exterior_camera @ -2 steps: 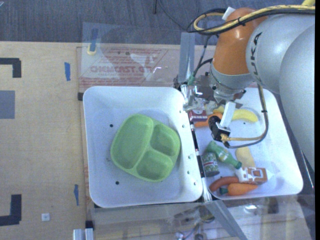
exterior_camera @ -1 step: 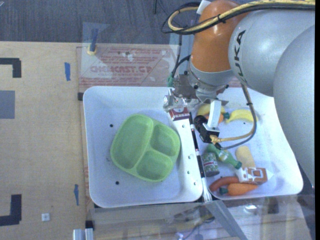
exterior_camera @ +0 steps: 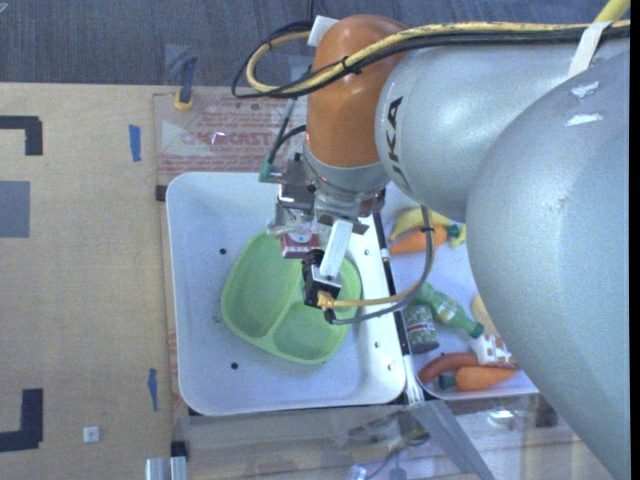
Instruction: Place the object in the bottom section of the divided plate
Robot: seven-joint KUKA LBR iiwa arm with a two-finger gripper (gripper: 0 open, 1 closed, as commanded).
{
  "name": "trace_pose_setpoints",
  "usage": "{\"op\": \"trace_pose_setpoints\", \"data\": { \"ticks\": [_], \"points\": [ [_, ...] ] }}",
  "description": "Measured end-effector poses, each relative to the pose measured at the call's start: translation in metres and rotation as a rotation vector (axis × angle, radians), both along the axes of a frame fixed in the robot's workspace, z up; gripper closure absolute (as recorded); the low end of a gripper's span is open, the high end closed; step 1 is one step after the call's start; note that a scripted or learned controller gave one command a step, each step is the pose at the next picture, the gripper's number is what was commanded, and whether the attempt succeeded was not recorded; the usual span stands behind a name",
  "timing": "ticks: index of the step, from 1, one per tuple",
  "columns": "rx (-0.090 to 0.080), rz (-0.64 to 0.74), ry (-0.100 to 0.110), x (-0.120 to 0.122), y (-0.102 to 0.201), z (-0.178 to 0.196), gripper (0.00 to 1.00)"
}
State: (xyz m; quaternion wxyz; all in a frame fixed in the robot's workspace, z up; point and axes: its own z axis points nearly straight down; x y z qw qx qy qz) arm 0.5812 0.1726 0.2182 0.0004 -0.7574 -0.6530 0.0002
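**Green plate below my pincer, a small red thing at its tip**

Camera view: Green is the divided plate (exterior_camera: 255, 293). It lies flat in the left white bin (exterior_camera: 200, 268), a little toward that bin's right side. Raised ridges part it into sections. My arm (exterior_camera: 480, 118) comes in from the right, grey, with the orange band (exterior_camera: 345, 78) above the wrist, and it covers much of the right bin (exterior_camera: 455, 393).

My pincer (exterior_camera: 305, 230) hangs over the upper right edge of the plate. Whether it is apart or together, I cannot tell, because my own wrist hides it from above. At its tip I see a small reddish-brown thing (exterior_camera: 296, 246), just over the upper rim of the plate. I cannot tell if the pincer clamps it or if it lies on the plate. It is at the top part of the plate as this view shows it, and the section nearest the lower edge of the picture holds nothing that I can see.

A yellow cable (exterior_camera: 360, 303) loops from my wrist down across the right side of the plate.

In the right bin, beside my arm, there are a banana (exterior_camera: 408, 222), a carrot (exterior_camera: 420, 240), a green bottle (exterior_camera: 450, 310), a dark can (exterior_camera: 420, 330), and near the lower rim a second carrot (exterior_camera: 485, 376). The bins stand on a light wooden bench (exterior_camera: 80, 268) with pieces of blue tape (exterior_camera: 135, 143) on it.
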Motion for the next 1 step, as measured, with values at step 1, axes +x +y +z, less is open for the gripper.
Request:
{"op": "trace_pose_setpoints", "data": {
  "ticks": [1],
  "points": [
    [0.000,-0.001,0.000,0.0001,-0.0002,0.0001,0.00]
  ]
}}
